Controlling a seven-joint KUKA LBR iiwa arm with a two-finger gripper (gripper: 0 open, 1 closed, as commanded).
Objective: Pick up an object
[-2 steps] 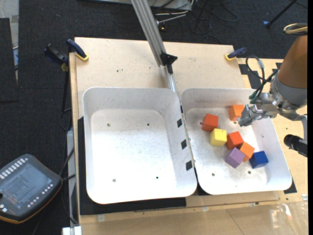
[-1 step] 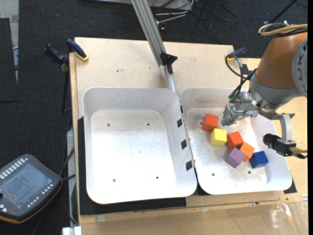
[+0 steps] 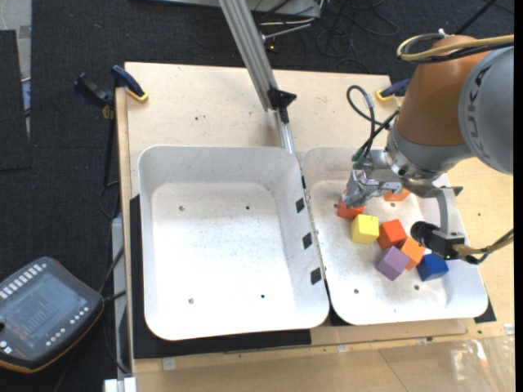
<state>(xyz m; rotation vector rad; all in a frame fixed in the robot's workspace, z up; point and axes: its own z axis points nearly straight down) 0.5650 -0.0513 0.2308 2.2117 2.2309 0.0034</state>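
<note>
Hanging low over the far left part of the right bin (image 3: 458, 305), the tool (image 3: 357, 193) sits just above a small red-orange block (image 3: 349, 211), touching or nearly so; whether it grips the block cannot be told. Just right and nearer lie a yellow cube (image 3: 365, 229), an orange cube (image 3: 392, 233), a purple cube (image 3: 392, 262) and a blue cube (image 3: 432, 266), clustered together. Beside them on the table (image 3: 204, 104) stands the left bin (image 3: 163, 219).

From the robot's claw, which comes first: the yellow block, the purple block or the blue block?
1. Yellow block, just below the gripper, mid-bin.
2. Purple block, lower and further right.
3. Blue block, farthest, near the right bin's lower right corner.
</note>
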